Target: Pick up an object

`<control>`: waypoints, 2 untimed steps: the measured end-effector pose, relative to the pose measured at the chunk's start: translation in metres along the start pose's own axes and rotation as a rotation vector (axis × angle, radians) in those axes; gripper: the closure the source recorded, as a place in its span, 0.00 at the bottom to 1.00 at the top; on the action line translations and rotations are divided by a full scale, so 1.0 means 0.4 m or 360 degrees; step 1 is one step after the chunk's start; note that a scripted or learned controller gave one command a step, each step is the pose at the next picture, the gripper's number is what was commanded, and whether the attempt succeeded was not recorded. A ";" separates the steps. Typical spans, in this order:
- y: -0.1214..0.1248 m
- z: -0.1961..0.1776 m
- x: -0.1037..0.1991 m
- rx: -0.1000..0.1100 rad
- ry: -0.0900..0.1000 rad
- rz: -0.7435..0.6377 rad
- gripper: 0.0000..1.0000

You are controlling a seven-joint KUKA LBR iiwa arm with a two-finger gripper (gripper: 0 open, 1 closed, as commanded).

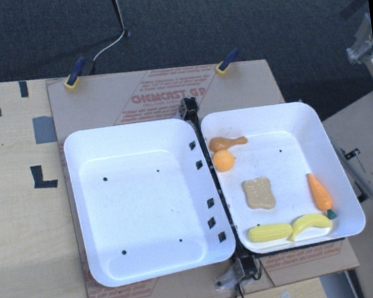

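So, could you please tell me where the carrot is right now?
The carrot lies in the right bin, against its right wall, just above the banana at the near-right corner.

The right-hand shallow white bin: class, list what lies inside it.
Inside the right-hand shallow white bin: a brown toy drumstick, small orange ball, tan bread slice, orange carrot, yellow corn cob and yellow banana. Whatever lies beneath them is covered.

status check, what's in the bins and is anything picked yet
Nothing picked yet. Right bin holds chicken drumstick, orange ball, bread slice, carrot, corn cob, banana. All lying apart, tops unobstructed.
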State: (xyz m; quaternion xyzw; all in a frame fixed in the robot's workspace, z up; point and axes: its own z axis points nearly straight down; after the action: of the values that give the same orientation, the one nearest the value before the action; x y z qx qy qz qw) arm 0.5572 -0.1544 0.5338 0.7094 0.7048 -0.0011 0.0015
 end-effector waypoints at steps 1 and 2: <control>0.154 0.002 -0.163 -0.0001 -0.0001 -0.0004 1.00; 0.095 -0.005 -0.036 -0.0001 0.0006 -0.0016 1.00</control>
State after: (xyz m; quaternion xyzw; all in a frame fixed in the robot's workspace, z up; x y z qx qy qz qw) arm 0.5952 -0.1690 0.5357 0.7058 0.7084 0.0004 0.0004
